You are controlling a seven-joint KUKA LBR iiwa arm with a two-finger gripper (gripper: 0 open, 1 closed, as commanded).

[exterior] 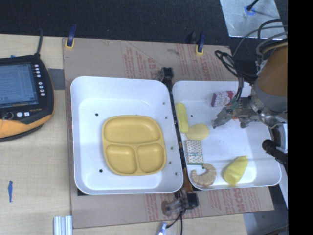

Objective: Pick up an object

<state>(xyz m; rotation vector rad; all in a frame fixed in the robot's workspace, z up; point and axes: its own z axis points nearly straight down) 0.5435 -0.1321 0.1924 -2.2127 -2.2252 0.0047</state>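
Over the right bin, camera view: the gripper hung above the bin's middle, reaching in from the right, its two fingers spread apart with nothing between them. One fingertip pointed left toward the pale yellow lump; the other sat further right. Bare white floor lay under the gap.

Candidates for the pick, all in the right bin: a corn cob lying along the left wall, touching or nearly touching the lump; a small pink-and-white packet near the far wall, just behind the gripper; a gridded card flat on the floor; a shrimp-shaped piece at the near wall; a yellow-green wedge beside it. The left bin held a yellow divided tray. A tablet-style pendant lay on the bench at far left.

Risks, as judged:
- Straight descent would likely close on air, as no object sat between the fingers.
- Going for the lump, a finger could strike the corn cob and nudge both against the wall.
- The packet sat close behind the fingers; a sweep could knock it away.
- The card lay flat, so fingers would likely skid over it.
- Height above the floor could not be told from this slant.
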